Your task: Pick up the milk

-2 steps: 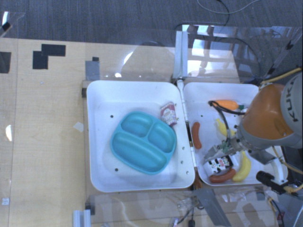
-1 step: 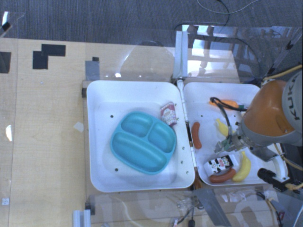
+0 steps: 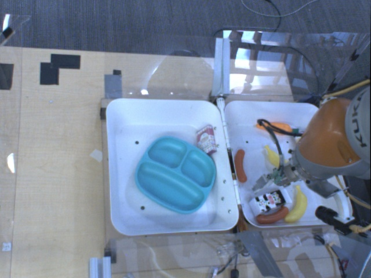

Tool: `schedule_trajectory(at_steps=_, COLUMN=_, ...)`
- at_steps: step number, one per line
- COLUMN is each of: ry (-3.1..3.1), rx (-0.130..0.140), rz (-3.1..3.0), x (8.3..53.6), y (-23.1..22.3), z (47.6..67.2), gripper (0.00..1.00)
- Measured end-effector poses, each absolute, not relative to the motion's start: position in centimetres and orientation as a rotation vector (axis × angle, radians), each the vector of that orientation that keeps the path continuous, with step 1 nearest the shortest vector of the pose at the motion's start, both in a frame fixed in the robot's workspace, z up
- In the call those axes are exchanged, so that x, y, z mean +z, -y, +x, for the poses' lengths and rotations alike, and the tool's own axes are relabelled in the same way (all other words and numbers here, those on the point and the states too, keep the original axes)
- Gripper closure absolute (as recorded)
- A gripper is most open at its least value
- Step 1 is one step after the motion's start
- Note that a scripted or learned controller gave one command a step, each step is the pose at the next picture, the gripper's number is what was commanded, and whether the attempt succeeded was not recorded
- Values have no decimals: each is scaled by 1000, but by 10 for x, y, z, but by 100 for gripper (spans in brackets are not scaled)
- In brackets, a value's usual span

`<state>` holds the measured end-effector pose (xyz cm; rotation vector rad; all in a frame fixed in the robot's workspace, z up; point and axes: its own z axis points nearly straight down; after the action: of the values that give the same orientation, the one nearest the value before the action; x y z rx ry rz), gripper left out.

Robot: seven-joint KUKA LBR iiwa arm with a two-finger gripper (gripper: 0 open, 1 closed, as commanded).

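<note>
White-black milk [image 3: 269, 200] lies flat, long axis left-right, slightly tilted; fingers [image 3: 272, 177] just above, state unclear.

cam fixed overhead | slanted down | both bins [image 3: 116, 155] | arm [image 3: 333, 135] enters right

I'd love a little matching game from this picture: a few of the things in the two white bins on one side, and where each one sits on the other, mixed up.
Things:
1. blue divided plate
2. milk carton
3. banana
4. red packet

Places:
A. right bin, against its front right corner
B. left bin, in the middle
C. left bin, at the plate's far right edge, by the wall between the bins
D. right bin, near the front, just below the gripper

Pairs: 1-B, 2-D, 3-A, 4-C
</note>
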<state>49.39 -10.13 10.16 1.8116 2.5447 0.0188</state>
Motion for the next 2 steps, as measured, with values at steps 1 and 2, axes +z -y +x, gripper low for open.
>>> schedule_trajectory(at_steps=1, ry=-2490, rx=15, rz=1902, x=90, y=127, z=491, gripper=0)
schedule_trajectory(at_steps=2, ry=-2485, rx=23, rz=1895, x=102, y=127, z=495, gripper=100)
